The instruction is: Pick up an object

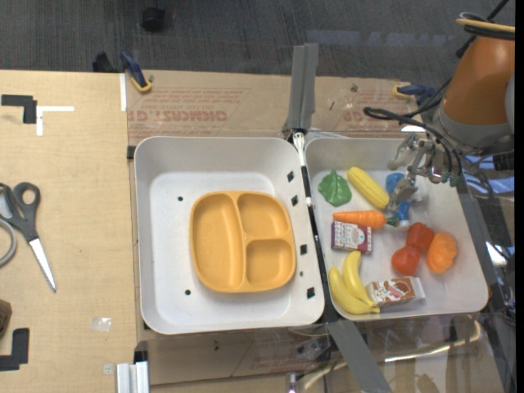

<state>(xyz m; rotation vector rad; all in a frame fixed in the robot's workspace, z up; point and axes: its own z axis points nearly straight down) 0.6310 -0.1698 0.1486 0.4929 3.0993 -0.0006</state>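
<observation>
The arm reaches low over the right bin (475, 297), claw (406, 188) by its far edge (finger state unclear), just beside corn (368, 187) and carrot (359, 218).

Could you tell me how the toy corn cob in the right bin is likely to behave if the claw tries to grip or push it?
The corn cob looks rounded and elongated, so a sideways push would probably roll it. Its glossy, plastic-looking surface may slip between fingers unless gripped across its narrow width. It lies close to the green leafy piece and the carrot, so a nudge could shove those too.
</observation>
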